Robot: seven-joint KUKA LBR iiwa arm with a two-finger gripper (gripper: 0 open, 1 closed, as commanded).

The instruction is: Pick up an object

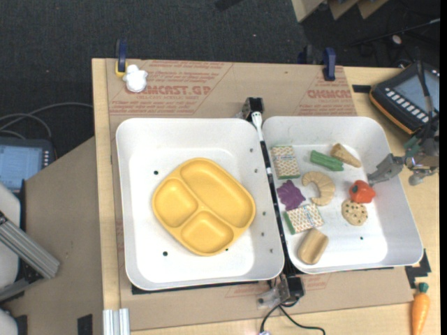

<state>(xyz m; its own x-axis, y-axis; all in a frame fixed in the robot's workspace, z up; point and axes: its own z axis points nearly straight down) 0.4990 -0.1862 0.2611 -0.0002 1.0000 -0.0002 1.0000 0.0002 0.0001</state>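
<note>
White bins on the counter, arm at the right edge.
Near the front lay a tan block point(313, 246), then a cookie point(355, 212); the red tomato point(361, 191) sat just left of the jaws point(388, 167), which stood apart and empty. Approach step, I judged: next, reach left and lower over the tomato.

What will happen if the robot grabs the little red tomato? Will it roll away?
The tomato looks round and smooth, so it would probably roll or slip if the gripper nudges it off-centre. It seems a small toy, likely light. The cookie lies close beside it and might get bumped.
</note>
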